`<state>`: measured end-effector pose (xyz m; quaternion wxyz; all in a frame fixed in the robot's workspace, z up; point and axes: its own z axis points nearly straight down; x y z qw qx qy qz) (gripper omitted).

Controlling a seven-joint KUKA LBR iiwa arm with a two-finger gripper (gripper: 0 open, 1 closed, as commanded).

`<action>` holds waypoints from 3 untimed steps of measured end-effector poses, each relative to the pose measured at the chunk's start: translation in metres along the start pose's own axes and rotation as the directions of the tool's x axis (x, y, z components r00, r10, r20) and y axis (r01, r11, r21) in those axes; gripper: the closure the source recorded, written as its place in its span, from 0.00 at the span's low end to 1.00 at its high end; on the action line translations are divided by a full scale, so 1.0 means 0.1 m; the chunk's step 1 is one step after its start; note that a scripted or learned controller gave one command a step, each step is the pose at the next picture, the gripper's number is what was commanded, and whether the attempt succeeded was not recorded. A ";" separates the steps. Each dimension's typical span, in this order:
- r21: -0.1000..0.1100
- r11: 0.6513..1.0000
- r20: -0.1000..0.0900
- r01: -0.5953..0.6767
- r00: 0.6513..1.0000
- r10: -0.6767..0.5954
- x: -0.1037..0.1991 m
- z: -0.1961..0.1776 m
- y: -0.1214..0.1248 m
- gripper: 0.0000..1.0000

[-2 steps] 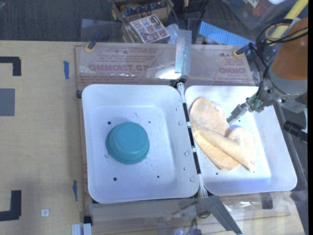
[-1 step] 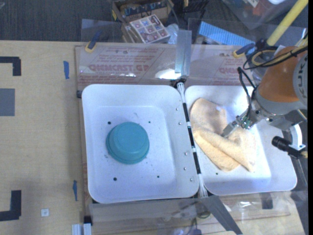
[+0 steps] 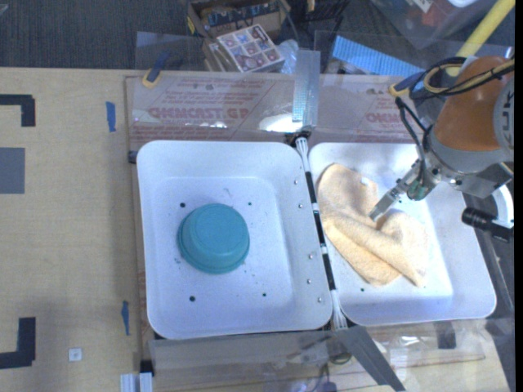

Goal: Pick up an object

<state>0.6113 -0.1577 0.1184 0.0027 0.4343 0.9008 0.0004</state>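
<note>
A teal bowl lies upside down in the middle of the left bin. A crumpled tan cloth sprawls across the left half of the right bin. My gripper comes down from the arm at the right, and its slim fingers point down-left and touch the cloth's upper middle. The fingertips look close together, and whether cloth is pinched between them is unclear.
The grey arm with its orange band and cables hangs over the right bin's back right corner. Clear plastic sheeting lines the back behind both bins. Boxes and clutter lie beyond the bench. Wooden tabletop stretches to the left.
</note>
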 end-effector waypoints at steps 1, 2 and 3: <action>-0.002 1.000 0.002 -0.007 1.000 0.007 0.26 0.28 0.28 0.00; -0.004 0.925 0.003 -0.381 0.925 0.381 0.13 0.29 0.68 0.00; -0.008 0.927 0.004 -0.376 0.927 0.376 0.13 0.19 0.71 1.00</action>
